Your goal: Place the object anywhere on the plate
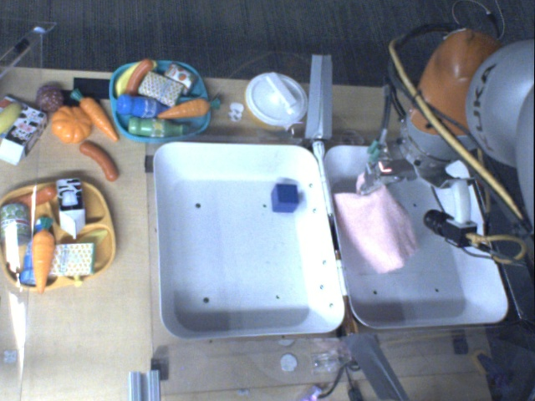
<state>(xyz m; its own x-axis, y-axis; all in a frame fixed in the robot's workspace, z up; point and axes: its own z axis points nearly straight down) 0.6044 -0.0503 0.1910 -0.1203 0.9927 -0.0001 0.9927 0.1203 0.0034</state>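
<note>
A pink cloth (pixel 378 230) lies in the right bin (pixel 435 307), against its left wall. The cloth's upper corner is drawn up into a peak. My gripper (pixel 374 172) sits right at that peak near the bin's far left corner, shut on the corner. A small blue cube (pixel 285 197) rests in the left bin (pixel 226 307), toward its far right side, well apart from the gripper. A round white plate (pixel 276 98) stands on the bench just beyond the left bin's far edge.
A metal divider post (pixel 317 98) stands between the bins at the back. Toy vegetables lie at the far left: a blue bowl (pixel 157 100), a yellow tray (pixel 58 236), loose carrots and a sausage. Cables and a black connector (pixel 447 224) hang over the right bin.
</note>
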